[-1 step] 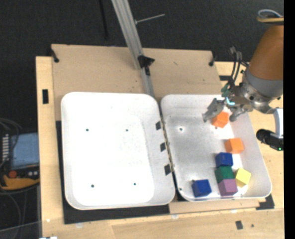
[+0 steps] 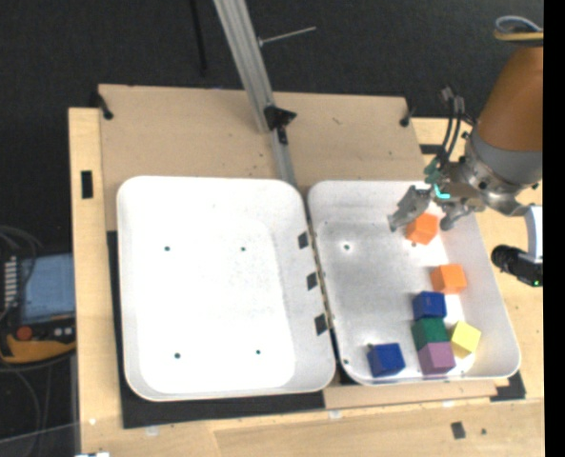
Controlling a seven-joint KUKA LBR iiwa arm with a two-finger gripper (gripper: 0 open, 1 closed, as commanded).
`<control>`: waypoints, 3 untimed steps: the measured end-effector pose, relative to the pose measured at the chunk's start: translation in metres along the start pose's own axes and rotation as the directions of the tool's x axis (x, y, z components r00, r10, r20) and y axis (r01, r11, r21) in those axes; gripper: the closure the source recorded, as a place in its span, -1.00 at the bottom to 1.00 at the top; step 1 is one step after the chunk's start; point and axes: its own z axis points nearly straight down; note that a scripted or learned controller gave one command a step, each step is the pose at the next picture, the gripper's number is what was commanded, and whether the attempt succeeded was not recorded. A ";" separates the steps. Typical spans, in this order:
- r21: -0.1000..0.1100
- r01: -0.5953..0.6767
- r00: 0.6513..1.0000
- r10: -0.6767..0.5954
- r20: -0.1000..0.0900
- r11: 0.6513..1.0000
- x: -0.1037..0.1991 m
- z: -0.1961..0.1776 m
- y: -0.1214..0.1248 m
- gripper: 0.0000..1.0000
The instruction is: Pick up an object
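Orange foam cube (image 2: 422, 228) is seen between the jaws of the grey two-finger gripper (image 2: 423, 220), clamped there above the far part of the right white bin (image 2: 358, 284). Its far face is hidden by the wrist. Near the right wall lie a second orange cube (image 2: 449, 277), blue (image 2: 430, 305), green (image 2: 430, 331), purple (image 2: 436, 356) and yellow (image 2: 465, 337) cubes, partly overlapping; another blue cube (image 2: 386, 359) sits left, apart.

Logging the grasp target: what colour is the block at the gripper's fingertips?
Orange. The block sits by the gripper in the camera view.

orange (image 2: 422, 228), blue (image 2: 386, 359), green (image 2: 431, 332), purple (image 2: 436, 356), yellow (image 2: 465, 337) blocks; white bins (image 2: 215, 284)
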 end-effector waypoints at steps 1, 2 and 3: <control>0.007 -0.004 1.000 0.004 0.002 1.000 0.002 0.062 -0.005 -1.00; 0.005 -0.006 1.000 0.006 0.002 1.000 0.003 0.105 -0.008 -1.00; 0.005 -0.005 1.000 0.005 0.002 1.000 0.002 0.157 -0.009 -1.00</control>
